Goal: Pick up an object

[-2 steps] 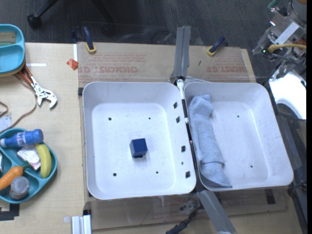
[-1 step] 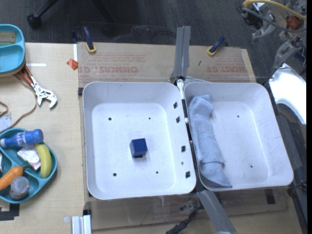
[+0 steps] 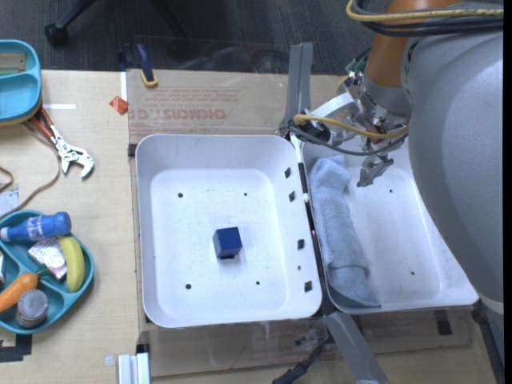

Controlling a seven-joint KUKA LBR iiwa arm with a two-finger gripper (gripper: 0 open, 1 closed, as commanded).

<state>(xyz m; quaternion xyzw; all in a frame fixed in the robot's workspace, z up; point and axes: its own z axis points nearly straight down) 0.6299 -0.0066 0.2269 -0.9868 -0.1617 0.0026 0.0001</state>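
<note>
Blue cube (image 3: 228, 242) sits alone on the floor of the left white bin (image 3: 160, 214), a little below and right of that bin's middle, well apart from every wall. Nothing touches it, and by my reading its open position leaves it easy to reach from above, which suits a straight-down pick.

Right white bin (image 3: 416, 246) lies just beside the left one, their rims meeting along a grey divider. A grey cloth (image 3: 340, 230) is draped down the right bin's left wall and bunches at the near end, probably lying there as another thing to be picked.

Claw (image 3: 370, 170) hangs over the upper part of the right bin, just to the right of the cloth's top edge, at the end of a grey arm (image 3: 460, 134) with an orange band. Cables and wrist parts crowd around it; whether it is open or closed I cannot tell, and nothing can be seen in its hold. It is nearer the cloth than the cube, so the cloth seems the likelier target.

Further left on the wooden surface (image 3: 88, 118) rest a wrench (image 3: 72, 157) and a blue tray (image 3: 80, 282) holding a banana (image 3: 74, 262) and other small items
</note>
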